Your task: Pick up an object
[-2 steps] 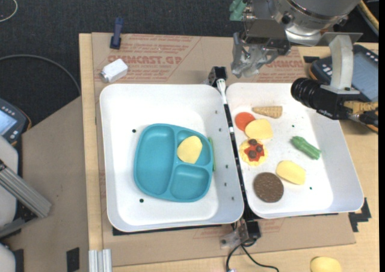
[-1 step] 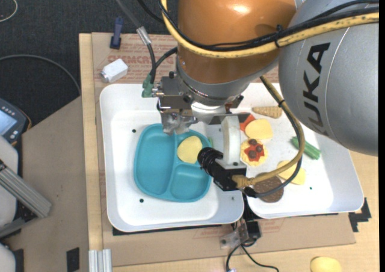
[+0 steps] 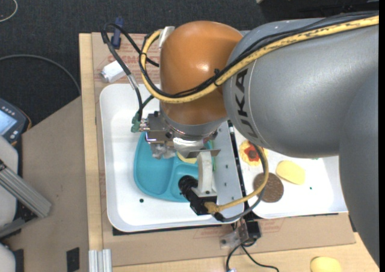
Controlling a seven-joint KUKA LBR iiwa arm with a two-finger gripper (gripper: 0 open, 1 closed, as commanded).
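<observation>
A teal, curved plastic piece point(image 3: 155, 171) lies in the left bin point(image 3: 117, 162), partly under my wrist. My gripper point(image 3: 180, 153) sits low over the teal piece, its lower part hidden by the orange wrist band and grey arm. A pale yellow thing point(image 3: 187, 159) peeks out just beneath the wrist, touching the teal piece. In the right bin point(image 3: 313, 201) lie a yellow lemon-like object point(image 3: 291, 172), a brown round disc point(image 3: 272, 188) and a small red and yellow item point(image 3: 250, 153).
The big grey arm covers most of the right bin and the divider between the bins. Cables and a white connector point(image 3: 112, 71) lie on the bench behind the left bin. A yellow object point(image 3: 323, 263) rests at the bench's front right.
</observation>
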